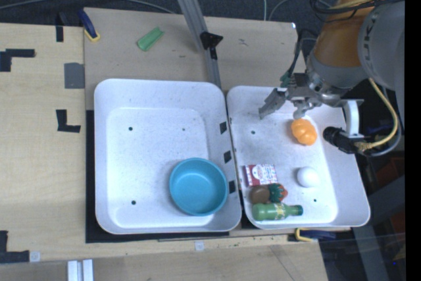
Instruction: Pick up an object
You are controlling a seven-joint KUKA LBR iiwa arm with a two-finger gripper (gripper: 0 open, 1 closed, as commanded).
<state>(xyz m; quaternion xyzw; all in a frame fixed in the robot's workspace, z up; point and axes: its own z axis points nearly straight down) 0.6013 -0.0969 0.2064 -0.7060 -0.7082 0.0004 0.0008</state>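
The gripper point(286, 104) hung over the back of the right bin point(342, 207), its two fingers spread wide with nothing between them. An orange fruit point(304, 131) lay just beside it, nearer the front. Farther forward sat a white ball point(307, 176), a red-and-white carton point(261, 174) and a green bottle point(277, 210). A blue bowl point(197, 185) rested in the left bin point(118, 141)

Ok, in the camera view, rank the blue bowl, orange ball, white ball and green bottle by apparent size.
1. blue bowl, clearly largest.
2. green bottle, longer than either ball but slim.
3. orange ball.
4. white ball, slightly smaller than the orange one; they are close.
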